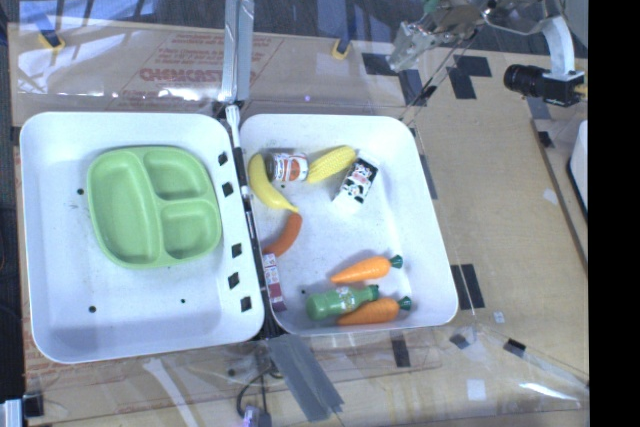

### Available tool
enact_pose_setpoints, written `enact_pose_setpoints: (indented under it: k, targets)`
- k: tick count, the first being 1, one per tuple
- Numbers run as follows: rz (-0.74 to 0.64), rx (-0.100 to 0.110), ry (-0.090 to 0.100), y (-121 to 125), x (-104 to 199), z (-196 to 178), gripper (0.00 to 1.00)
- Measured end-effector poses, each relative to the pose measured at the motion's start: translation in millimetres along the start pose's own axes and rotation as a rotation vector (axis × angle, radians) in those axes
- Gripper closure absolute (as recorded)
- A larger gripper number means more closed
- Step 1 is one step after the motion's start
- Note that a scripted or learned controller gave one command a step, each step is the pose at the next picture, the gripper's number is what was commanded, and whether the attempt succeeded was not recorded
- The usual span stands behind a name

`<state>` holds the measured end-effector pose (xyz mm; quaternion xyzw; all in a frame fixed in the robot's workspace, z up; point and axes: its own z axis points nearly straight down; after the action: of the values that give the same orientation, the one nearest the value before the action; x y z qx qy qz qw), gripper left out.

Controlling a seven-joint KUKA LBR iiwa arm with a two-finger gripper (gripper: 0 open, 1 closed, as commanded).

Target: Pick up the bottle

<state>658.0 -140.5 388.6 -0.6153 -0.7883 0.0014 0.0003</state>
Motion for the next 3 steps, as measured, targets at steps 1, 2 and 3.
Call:
enact_pose_setpoints:
  k: [1, 2, 3]
  targets:
    - [-0.109, 0.0, 0.002, -35.8, -26.4, -13.1, 1.0]
    - [-0.13, -0.005, 0.0, -4.4, -12.4, -55.8, 1.0]
    - [-0.203, 0.004, 0.004, 11.6, 51.3, 34.6, 1.0]
